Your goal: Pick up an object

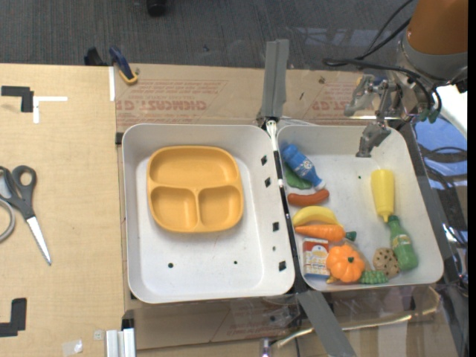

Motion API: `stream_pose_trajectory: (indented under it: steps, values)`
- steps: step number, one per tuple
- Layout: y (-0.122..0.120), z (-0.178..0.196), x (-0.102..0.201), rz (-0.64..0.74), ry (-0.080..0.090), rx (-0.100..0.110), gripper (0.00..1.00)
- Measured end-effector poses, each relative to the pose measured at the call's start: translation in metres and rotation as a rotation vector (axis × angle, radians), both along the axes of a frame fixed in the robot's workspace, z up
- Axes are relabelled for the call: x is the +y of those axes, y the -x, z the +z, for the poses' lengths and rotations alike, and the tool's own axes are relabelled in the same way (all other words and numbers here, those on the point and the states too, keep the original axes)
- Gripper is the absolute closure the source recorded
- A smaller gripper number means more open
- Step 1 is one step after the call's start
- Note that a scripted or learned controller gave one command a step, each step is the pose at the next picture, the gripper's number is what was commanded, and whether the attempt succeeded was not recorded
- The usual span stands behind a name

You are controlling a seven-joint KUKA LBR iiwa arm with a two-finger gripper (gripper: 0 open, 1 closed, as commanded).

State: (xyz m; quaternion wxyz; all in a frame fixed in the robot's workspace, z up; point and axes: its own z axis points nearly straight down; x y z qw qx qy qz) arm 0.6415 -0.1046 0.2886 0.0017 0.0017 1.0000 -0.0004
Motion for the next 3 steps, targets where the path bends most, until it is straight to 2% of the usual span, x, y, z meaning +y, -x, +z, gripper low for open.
stream_pose_trajectory:
  steps: [1, 2, 3]
  values:
    - [0.073, -0.15, -0.03, 0.058, 0.0, 0.002, 0.0]
    - [0.072, -0.196, -0.115, -0.026, 0.0, -0.001, 0.0]
    - [0.111, -0.196, -0.116, -0.173, -0.001, 0.001, 0.0]
